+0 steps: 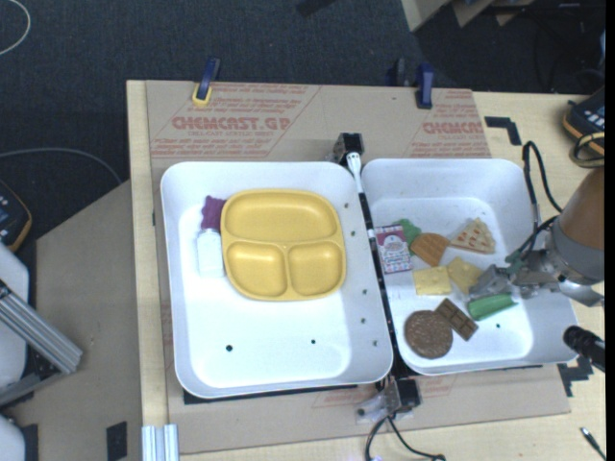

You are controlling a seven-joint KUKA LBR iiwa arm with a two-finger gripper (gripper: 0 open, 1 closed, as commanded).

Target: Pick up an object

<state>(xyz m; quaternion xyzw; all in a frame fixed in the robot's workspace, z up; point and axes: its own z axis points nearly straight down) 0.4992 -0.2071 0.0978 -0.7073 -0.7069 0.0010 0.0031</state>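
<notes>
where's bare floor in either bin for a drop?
Left bin: open floor in front of the yellow tray, running to the near wall. Right bin: a bare strip along the far wall, behind the pizza slice. Its middle is crowded with food pieces, and the gripper sits at the green piece.

Arm (586, 229) cut off by right picture edge; orange band part visible only. Hand (500, 281) blurred, sits over green piece (492, 305) beside yellow tray's (283, 243) neighbouring bin; finger state unclear. Purple thing (211, 211) and white thing (209, 253) partly hidden behind yellow tray's left rim; what they are, too small to tell. Small carton (392, 248) right of tray: label unreadable.
</notes>
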